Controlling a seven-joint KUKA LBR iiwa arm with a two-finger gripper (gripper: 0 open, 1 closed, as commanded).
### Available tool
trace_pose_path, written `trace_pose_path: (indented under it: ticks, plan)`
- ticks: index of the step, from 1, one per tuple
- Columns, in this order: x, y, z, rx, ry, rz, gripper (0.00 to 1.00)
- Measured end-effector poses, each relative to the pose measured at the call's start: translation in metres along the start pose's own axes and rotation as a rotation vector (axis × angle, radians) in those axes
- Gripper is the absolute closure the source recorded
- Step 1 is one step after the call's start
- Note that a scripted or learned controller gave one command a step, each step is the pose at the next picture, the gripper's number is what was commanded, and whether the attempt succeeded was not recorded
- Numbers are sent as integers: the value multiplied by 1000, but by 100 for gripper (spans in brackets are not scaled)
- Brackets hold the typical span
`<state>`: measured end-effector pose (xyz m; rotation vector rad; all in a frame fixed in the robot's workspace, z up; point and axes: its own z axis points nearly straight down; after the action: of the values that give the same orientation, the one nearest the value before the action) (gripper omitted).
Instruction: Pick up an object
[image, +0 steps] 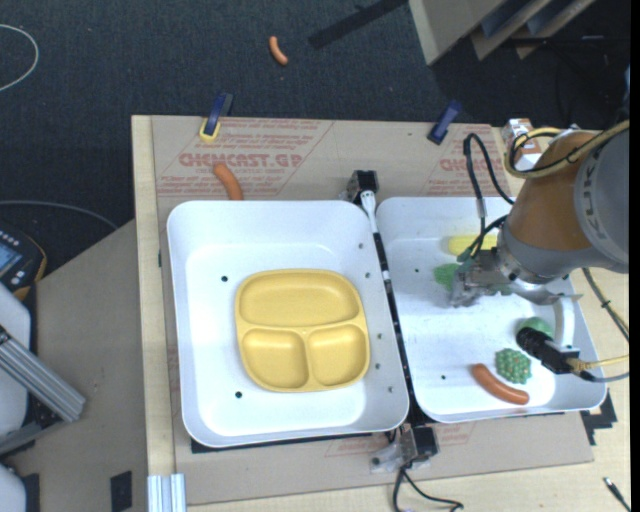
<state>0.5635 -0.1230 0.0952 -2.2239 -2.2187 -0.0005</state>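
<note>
Left bin (200, 300): yellow divided tray (300, 328). Right bin (425, 370): green piece (446, 272), yellow piece (462, 244), green studded ball (514, 365) beside orange sausage (498, 383). Hand (465, 290) low beside the green piece.

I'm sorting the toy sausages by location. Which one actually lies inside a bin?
The sausage in the right bin, beside the green broccoli. Another lies on the bench board, a third on the floor.

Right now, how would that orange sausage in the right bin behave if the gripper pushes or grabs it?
The orange sausage is a thin cylinder, so it probably rolls sideways when nudged. It looks smooth and glossy, likely slippery. It lies near the right bin front wall, which may crowd the fingers.
</note>
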Motion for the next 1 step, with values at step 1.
trace_pose_path:
  ticks: [1]
  plan:
    - [-3, 4, -63, -8, -3, -3, 100]
